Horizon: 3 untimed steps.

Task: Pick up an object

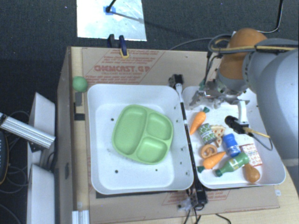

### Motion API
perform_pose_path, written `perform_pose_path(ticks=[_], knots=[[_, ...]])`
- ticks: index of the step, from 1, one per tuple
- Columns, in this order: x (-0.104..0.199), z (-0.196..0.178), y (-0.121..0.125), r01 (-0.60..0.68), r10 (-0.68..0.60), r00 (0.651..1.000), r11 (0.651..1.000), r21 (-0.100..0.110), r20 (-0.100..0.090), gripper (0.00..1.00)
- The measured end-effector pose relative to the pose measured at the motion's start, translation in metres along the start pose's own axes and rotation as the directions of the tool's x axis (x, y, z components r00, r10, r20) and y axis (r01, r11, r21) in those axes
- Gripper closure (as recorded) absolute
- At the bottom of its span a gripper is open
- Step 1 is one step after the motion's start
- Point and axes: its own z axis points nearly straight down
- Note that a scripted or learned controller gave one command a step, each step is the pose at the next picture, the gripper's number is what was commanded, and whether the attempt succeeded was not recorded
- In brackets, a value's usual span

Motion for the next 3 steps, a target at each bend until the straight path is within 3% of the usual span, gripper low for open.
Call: perform_pose_path(ticks=[3], knots=[[-0.0017, -0.0001, -0.0001, -0.003, 0.003, 1.000, 1.000, 0.000, 0.000, 0.00]])
